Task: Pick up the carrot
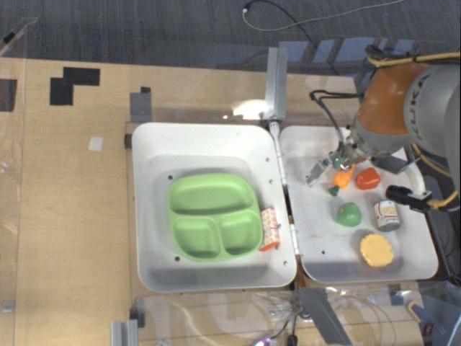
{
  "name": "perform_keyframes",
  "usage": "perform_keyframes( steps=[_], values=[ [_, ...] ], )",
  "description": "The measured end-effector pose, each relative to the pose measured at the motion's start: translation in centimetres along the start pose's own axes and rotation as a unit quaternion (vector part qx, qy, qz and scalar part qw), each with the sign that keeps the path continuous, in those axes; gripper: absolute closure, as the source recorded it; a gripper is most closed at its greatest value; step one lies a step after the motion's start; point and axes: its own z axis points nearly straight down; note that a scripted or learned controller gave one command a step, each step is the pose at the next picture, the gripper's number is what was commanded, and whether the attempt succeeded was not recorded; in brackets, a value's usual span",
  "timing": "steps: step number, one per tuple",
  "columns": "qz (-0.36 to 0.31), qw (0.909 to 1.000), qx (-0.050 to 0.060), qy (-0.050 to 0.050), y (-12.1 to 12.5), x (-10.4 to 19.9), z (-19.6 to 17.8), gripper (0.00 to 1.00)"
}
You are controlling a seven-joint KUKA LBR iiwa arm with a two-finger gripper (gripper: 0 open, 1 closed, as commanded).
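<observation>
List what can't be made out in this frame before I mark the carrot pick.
- Gripper, camera view: jaws too small and blurred to tell open or shut.
- Carrot: the gripper overlaps its upper end, so contact is unclear.
- Small can: label too small to read.
- Packet beside the green tray: print blurred.
- Arm: cut off by the right edge.

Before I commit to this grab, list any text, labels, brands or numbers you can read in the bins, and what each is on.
None can be read.
Small can in the right bin: its label is too blurred to read.
Patterned wrapper by the green tray in the left bin: too small to read.
</observation>
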Motion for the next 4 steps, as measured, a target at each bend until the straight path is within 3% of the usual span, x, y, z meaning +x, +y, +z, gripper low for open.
perform_keyframes(
  steps=[1,2,3,4],
  values=[
    [-0.017,0.9999,0.000,-0.001,2.1,-5.3,-7.1,0.00],
    [-0.196,0.9806,-0.005,-0.005,-2.4,-5.2,0.1,0.00],
    [-0.218,0.9760,0.000,0.000,-2.2,-5.6,-1.8,0.00],
    [-0.204,0.9790,0.000,-0.001,-3.9,-8.8,-9.4,0.00]
  ],
)
